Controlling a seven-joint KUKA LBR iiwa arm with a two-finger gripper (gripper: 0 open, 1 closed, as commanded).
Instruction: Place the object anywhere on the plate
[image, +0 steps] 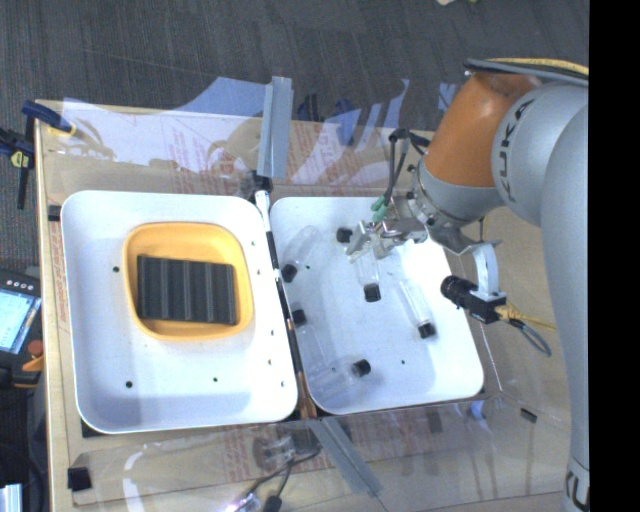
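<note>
Approach step: my gripper (372, 238) hovers at the right bin's (455, 372) twelve o'clock, finger state indiscernible, over clear tubes (413, 305); next, grasp one and carry toward the plate (187, 282) at nine o'clock.

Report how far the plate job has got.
Done: nothing yet; the yellow plate in the left bin carries only its dark ribbed insert. In hand: the gripper is low over the right bin, at a clear tube with a black cap, though a hold can't be confirmed. Left: secure a tube, carry it across and set it on the plate. Other capped tubes lie in the right bin.
</note>
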